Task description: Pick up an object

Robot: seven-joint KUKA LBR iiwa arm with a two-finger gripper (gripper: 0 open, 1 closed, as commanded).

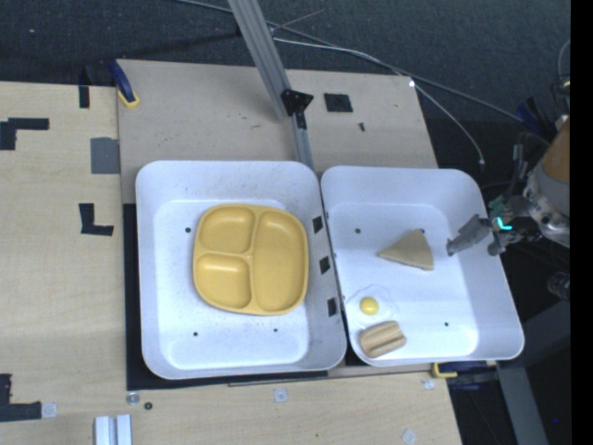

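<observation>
Farthest from the pincer, in the left bin (153, 248), lies a yellow divided plate (250, 258), flat and well apart from anything the arm could reach at this instant. Closer in, across the shared rims, the right bin (463, 188) holds three small things: a tan wedge-shaped piece (410, 250) lying flat near the middle, the nearest of all to the pincer; below it and further off, a small yellow round piece (370, 306); and just beside that one, toward the near rim, a tan bread-roll-shaped piece (381, 338). At the right rim of that bin sits the pincer (477, 233), low over the edge and angled in toward the wedge, with a grey finger pointing leftward; nothing shows between its tips, and whether they stand apart or together I cannot tell, since the view is too small and slanted there. Judged from how things lie, the task is at its start: every candidate rests on a bin floor, none lifted, none touched. What is left is nearly all of it, namely to settle on one piece, most likely the wedge just left of the pincer, come down over it, close on it and raise it clear
</observation>
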